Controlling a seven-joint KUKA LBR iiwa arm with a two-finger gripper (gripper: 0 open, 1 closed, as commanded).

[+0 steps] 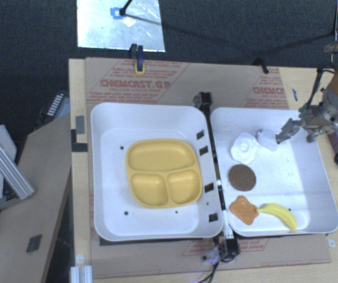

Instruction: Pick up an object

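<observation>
Reach is the question here. My gripper (297,128) hangs over the upper right of the right bin (319,175), fingers spread apart with nothing between them. The objects lie to the left and below it in that bin: a white lump (243,148) nearest, close off the left fingertip; then a brown disc (242,177); then an orange piece (243,210) beside a banana (279,214) along the bin's lower edge. The banana's long axis runs left to right. The left bin (107,175) holds a yellow divided tray (160,173). I judge the white lump the shortest move.
</observation>
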